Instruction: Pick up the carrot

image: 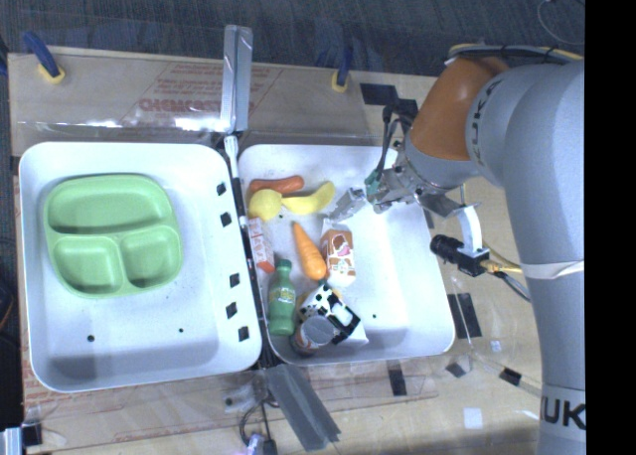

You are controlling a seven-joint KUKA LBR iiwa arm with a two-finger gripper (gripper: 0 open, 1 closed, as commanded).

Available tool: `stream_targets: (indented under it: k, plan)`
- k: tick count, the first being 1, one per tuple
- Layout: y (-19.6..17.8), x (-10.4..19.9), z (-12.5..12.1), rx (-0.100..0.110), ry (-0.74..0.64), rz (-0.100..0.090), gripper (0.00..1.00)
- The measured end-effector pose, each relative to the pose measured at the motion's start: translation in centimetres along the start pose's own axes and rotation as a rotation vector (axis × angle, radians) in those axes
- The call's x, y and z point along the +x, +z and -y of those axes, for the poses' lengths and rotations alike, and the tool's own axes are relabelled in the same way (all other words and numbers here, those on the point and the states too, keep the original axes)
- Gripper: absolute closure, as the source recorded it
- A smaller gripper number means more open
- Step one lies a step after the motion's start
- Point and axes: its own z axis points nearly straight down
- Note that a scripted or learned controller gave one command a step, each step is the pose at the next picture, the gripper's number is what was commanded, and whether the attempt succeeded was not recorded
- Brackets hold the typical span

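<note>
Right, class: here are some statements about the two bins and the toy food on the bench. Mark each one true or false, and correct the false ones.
1. The carrot lies in the right bin. True.
2. The green tray sits in the same bin as the carrot. False: it sits in the left bin.
3. The gripper holds the carrot. False: the carrot lies on the bin floor, apart from the gripper.
4. The green bottle lies left of the carrot. True.
5. The banana lies in the green tray. False: it lies in the right bin.
</note>
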Motion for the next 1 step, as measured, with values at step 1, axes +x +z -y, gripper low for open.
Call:
stream_targets:
  k: [1]
  plan:
    - [0.01,0.04,-0.02,0.0,0.0,0.0,0.0]
